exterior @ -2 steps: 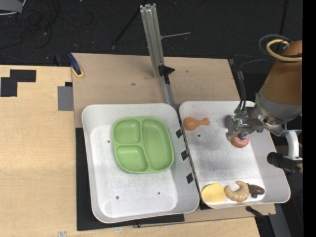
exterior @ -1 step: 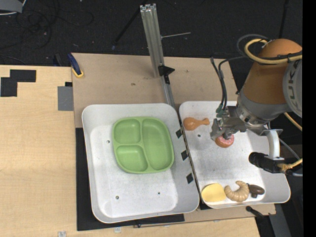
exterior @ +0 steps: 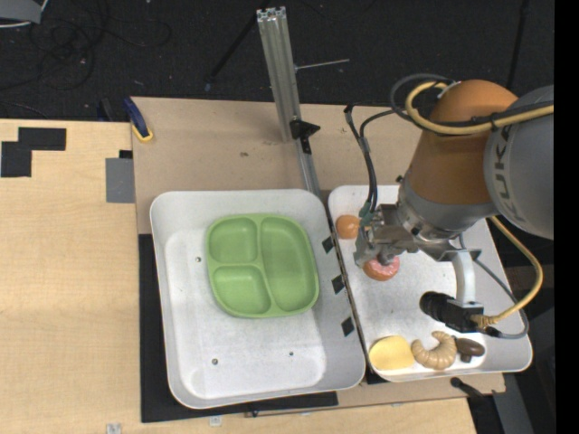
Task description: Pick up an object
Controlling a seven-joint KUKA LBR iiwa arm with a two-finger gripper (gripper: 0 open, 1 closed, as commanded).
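Camera view: hand [exterior: 380, 245] low inside right bin [exterior: 399, 307], open or closed impossible to tell. Directly under it, pink-red object [exterior: 383, 270]. Just picture-left of it, orange ball [exterior: 346, 227]. Nearer the camera, well apart, yellow piece [exterior: 391, 353] beside tan curled object [exterior: 436, 351]. Farther picture-left, green divided plate [exterior: 262, 265] in left bin [exterior: 181, 351].

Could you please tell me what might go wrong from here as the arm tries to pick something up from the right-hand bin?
1. The gripper is directly over the pink-red object, which looks low and rounded, so it may slip away during a grasp.
2. The orange ball lies close by, near the left wall of the right bin. A slightly offset descent could knock it or catch the wall.
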